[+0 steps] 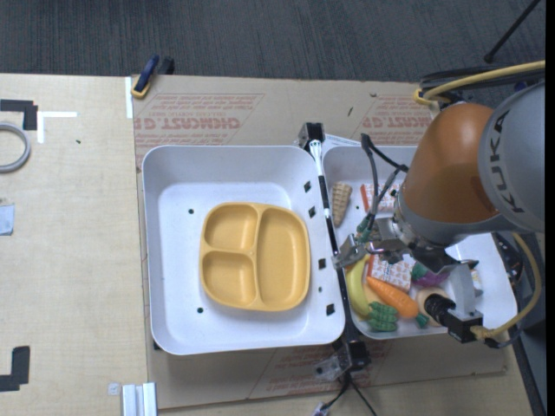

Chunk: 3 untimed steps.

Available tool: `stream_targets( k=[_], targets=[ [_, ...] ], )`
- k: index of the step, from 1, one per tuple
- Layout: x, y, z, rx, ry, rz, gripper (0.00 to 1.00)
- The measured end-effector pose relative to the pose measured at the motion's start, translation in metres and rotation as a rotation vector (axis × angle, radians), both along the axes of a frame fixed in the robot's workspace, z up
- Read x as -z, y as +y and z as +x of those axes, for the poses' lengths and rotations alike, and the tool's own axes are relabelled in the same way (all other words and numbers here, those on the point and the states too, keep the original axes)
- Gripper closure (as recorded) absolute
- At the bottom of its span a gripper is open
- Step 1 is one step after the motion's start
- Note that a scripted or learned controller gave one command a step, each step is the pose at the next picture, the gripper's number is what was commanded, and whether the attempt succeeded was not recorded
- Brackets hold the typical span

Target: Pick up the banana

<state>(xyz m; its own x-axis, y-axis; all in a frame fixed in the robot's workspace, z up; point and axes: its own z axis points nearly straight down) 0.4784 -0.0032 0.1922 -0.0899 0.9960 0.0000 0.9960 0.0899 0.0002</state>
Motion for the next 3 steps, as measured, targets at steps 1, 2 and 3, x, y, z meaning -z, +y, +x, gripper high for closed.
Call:
stream_targets(
  k=[1, 2, 3],
  targets=[
    [-0.008, -0.027, 0.040, -0.254, -0.001, -0.001, 0.00],
    [0.000, -0.008, 0.000, -0.409, 0.001, 0.000, 0.00],
    [0.000, 0.015, 0.000, -0.874, 0.000, 0.000, 0.00]
  ],
)
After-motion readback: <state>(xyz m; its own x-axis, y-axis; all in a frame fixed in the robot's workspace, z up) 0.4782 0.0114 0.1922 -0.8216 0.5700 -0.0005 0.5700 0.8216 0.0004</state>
